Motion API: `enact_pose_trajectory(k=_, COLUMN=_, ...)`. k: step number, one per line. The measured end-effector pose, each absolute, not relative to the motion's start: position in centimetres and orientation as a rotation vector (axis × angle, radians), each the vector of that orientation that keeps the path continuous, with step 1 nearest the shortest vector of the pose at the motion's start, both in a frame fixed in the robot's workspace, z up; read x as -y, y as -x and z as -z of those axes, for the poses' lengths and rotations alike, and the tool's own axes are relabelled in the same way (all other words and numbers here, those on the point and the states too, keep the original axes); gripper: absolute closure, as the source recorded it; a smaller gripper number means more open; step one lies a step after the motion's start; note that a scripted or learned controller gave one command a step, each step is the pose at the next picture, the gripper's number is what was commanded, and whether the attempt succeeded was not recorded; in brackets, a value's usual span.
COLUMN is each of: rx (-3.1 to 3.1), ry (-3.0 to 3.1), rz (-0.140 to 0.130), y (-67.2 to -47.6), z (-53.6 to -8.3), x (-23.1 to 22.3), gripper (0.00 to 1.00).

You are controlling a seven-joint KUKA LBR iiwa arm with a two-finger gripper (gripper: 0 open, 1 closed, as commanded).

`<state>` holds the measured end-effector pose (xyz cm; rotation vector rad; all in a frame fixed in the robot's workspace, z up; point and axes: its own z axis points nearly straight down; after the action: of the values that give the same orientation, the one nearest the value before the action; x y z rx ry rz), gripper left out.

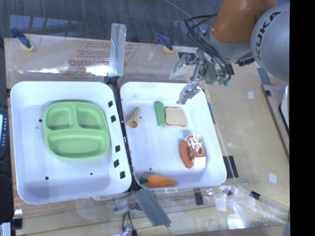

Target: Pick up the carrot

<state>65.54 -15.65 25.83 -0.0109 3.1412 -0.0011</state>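
The carrot [160, 181], orange with a green top, lies along the near wall of the right bin [147, 146]. My gripper [188, 93] hangs over the far right corner of that bin, above the bread slice [175, 116] and far from the carrot. Its fingers look close together with nothing between them.
In the right bin also lie a cone-shaped pastry [133, 117], a green cucumber piece [159, 113], a red sausage [185, 154] and a small printed carton [196, 146]. The left bin [29, 176] holds a green divided plate [77, 130]. A grey divider [121, 132] separates the bins.
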Motion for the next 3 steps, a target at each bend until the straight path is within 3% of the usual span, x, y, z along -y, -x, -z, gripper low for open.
enact_pose_trajectory(k=1, rx=-3.14, ry=-0.205, rz=-0.002, y=-65.6, z=-8.9, x=12.1, gripper=0.0)
enact_pose_trajectory(k=2, rx=-3.132, ry=-0.193, rz=0.001, y=-65.9, z=-10.4, x=12.0, gripper=1.0)
enact_pose_trajectory(k=3, rx=-3.063, ry=0.7, rz=0.0, y=-64.7, z=-9.3, x=9.9, gripper=1.0)
